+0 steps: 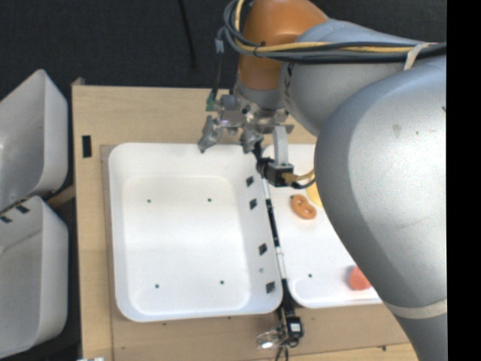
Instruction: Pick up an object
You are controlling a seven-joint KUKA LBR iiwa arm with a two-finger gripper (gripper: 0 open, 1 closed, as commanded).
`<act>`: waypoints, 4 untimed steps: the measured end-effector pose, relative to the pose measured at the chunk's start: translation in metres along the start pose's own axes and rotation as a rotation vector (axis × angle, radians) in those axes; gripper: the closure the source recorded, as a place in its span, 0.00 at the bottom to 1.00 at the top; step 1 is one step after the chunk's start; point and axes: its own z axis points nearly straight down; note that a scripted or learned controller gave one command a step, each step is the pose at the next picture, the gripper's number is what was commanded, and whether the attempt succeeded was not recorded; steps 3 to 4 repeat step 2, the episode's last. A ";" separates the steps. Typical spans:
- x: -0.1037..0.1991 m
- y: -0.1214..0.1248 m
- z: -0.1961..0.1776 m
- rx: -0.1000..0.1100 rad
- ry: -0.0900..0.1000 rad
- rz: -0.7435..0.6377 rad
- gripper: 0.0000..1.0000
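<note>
We look down at a slant on a pale wooden bench (pixel 94 224) that bears two shallow white bins side by side. The left bin (pixel 120 277) shows a bare white floor marked with a few small dark dots. The right bin (pixel 323 295) is largely covered by the big grey arm (pixel 383 179), which comes in from the right and takes up much of that side of the view.

The arm's orange band (pixel 274 21) sits high in the view, wrapped by yellow and black cables. Below it hangs the gripper (pixel 225 138), over the far rim of the left bin, close to the place where the two bins meet. We cannot tell whether the claw is open or closed (the metal parts there blur together), and we see nothing between them.

In the right bin we see an orange-brown ring-shaped object (pixel 304 207) lying on the white floor, just beside the dividing rims and near the arm's edge. A yellow object (pixel 313 195) peeks out just beyond it, mostly hidden by the arm. Nearer the front of the same bin, a reddish-orange object (pixel 358 279) shows partly from under the arm. All three lie well apart from the gripper.

Along the seam between the bins runs a thin dark strip (pixel 272 232) with small black clips.
</note>
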 end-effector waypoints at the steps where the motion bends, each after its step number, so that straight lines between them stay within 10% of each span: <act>1: 0.110 0.000 0.108 0.016 -0.002 -0.003 0.00; 2: 0.140 0.007 -0.006 -0.010 0.003 0.001 0.00; 4: 0.140 0.007 -0.006 -0.010 0.003 0.001 0.00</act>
